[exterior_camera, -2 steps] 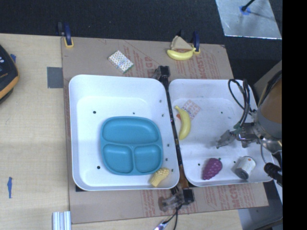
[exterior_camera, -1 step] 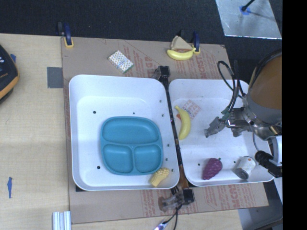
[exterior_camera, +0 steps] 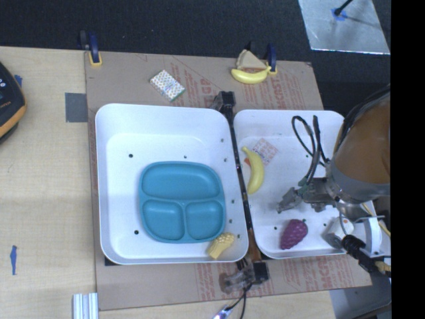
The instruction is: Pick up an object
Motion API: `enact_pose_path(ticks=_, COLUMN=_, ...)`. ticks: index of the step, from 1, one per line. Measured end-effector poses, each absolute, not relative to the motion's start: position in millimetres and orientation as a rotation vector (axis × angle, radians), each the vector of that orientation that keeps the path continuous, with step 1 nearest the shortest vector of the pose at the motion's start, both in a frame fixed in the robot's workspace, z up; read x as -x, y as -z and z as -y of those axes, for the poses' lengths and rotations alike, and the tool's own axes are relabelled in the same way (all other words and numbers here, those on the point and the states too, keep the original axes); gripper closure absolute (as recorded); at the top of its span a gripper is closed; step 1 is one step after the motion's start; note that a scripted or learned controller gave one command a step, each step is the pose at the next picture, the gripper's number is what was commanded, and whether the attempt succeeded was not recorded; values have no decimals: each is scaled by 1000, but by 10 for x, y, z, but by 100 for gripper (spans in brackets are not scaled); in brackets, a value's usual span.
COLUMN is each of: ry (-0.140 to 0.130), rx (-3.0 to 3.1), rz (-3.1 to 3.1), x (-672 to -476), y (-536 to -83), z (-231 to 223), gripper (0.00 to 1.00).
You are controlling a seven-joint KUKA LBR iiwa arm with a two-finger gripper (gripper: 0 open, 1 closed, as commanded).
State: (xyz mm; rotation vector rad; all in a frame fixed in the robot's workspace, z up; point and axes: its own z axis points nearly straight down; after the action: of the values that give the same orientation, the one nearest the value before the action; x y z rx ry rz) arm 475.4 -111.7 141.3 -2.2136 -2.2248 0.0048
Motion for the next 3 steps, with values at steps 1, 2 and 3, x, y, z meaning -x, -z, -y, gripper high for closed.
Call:
enact_pose_path(ticks=1, ry=-1, rx=2215, rz=2225, x=-5341, y=-1921, z=890, gripper=0)
enact_pose_path(ticks=2, ry=-3, rx=2216, rz=2222, x=-4904, y=-2253, z=927, gripper=0)
enact_pose_path(ticks=3, ry=-5, rx=2214, rz=2224, x=-4754, y=-1682, z=944, gripper=0)
